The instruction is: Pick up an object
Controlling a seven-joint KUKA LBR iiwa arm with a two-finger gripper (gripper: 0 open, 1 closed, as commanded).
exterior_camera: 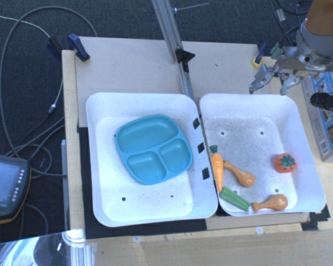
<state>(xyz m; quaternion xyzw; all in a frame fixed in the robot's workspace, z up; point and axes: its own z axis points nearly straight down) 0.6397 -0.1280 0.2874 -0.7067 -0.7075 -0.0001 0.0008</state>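
Observation:
The right bin holds an orange carrot by its left wall, a tan drumstick beside the carrot, a green piece at the near left corner, another drumstick along the near wall, and a red tomato on the right. My gripper hangs above the bin's far rim, high over the bench, its two fingers spread open with nothing between them.
The left bin carries a blue divided plate. A metal pole slants across the bench's back. A blue clamp sits at the far left corner. Cables and a screen lie left of the bench.

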